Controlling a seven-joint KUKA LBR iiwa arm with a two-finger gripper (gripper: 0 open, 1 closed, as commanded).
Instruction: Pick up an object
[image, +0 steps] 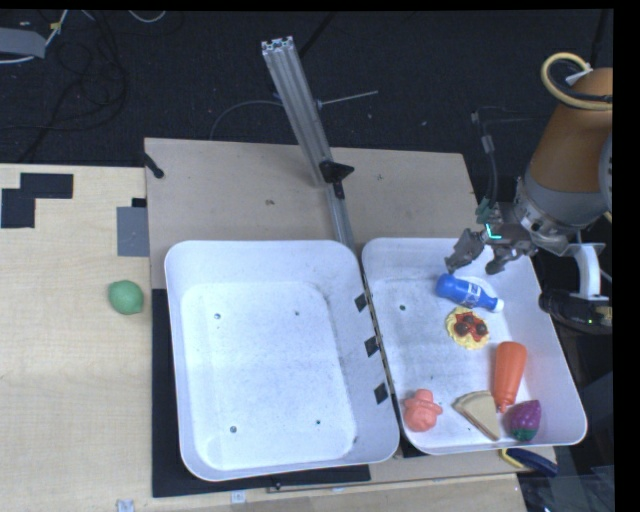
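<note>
Purple toy (524, 419) beside bread slice (478, 411)

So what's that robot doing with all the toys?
The robot arm is reaching in from the right, and its claw hangs open just above the blue bottle in the right bin. It isn't holding anything yet. That bin also has a yellow and red toy, a carrot, a pink toy, a bread slice and a purple one. A green ball sits on the bench, left of the left bin.
</note>
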